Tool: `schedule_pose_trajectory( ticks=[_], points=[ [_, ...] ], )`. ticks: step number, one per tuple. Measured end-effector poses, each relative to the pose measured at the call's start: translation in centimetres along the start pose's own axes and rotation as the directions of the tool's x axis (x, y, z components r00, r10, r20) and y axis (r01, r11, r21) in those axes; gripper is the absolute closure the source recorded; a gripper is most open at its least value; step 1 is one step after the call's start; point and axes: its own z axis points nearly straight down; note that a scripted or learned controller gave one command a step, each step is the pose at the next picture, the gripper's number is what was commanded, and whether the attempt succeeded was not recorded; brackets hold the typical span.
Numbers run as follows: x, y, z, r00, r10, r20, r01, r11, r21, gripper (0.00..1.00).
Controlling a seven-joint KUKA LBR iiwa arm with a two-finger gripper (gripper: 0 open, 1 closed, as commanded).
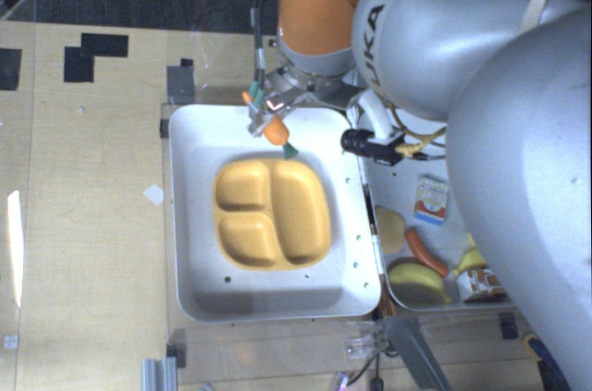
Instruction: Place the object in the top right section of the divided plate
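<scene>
A yellow divided plate [273, 213] lies in the left white bin [199, 223], with two small sections on its left and one long section on its right. My gripper [266, 118] hangs over the bin's far side, just beyond the plate's far edge. It is shut on a small orange carrot [276, 133] whose green tip [290, 151] points down toward the plate's far rim. The carrot is off the bin floor.
The right bin [400, 292] holds a small carton [432, 199], an orange sausage-like piece [425, 252], a yellow-green fruit [416, 276] and a brown item [479, 285]. The large grey arm covers most of the right side.
</scene>
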Motion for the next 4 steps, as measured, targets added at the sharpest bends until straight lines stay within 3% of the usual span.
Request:
schedule_pose_trajectory(
  ticks=[1,2,3,4],
  points=[
    [0.0,0.2,-1.2,1.000,-0.004,0.002,0.004,1.000,-0.006,1.00],
    [-2.1,-4.9,2.8,1.000,0.024,0.000,-0.024,1.000,0.003,1.00],
    [-3.9,-2.0,3.1,1.000,-0.010,0.001,0.010,1.000,0.001,1.00],
    [-5.6,0.2,0.2,0.887,-0.461,0.002,0.461,0.887,-0.002,1.00]
  ],
)
